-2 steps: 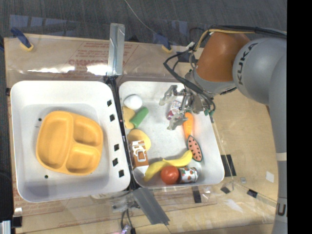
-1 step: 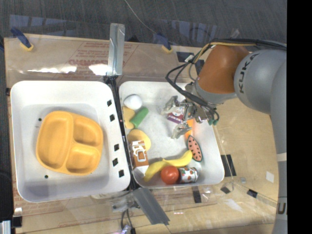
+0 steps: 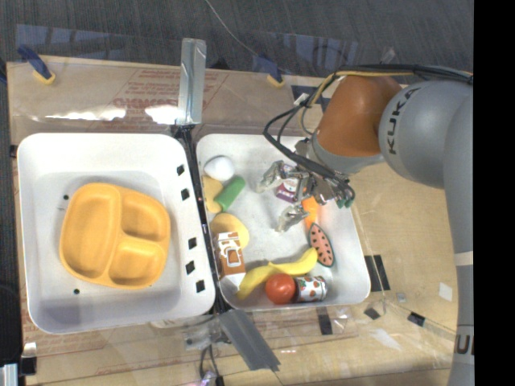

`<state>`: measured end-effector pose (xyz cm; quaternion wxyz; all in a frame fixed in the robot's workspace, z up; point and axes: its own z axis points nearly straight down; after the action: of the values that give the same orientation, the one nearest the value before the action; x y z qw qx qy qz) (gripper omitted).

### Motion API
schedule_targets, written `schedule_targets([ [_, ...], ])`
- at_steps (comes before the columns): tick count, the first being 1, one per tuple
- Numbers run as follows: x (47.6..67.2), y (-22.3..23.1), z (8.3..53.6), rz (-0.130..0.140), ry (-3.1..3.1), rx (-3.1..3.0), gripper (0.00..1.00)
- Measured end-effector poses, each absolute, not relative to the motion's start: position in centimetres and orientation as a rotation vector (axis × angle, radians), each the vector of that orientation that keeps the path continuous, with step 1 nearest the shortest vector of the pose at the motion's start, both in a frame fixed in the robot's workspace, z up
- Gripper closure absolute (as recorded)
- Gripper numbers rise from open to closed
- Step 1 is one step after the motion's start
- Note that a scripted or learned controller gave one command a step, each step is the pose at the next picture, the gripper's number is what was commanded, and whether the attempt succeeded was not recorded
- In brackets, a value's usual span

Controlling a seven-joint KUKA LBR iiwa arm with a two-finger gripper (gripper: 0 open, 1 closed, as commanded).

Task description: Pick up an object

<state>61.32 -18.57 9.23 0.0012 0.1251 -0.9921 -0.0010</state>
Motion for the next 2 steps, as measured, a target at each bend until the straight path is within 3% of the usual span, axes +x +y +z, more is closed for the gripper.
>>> schedule_targets([
  [1, 59.0, -21.0, 9.2, -0.002, -3.062, 0.698, 0.00],
  [2, 59.1, -20.9, 10.4, 0.001, -3.063, 0.704, 1.00],
])
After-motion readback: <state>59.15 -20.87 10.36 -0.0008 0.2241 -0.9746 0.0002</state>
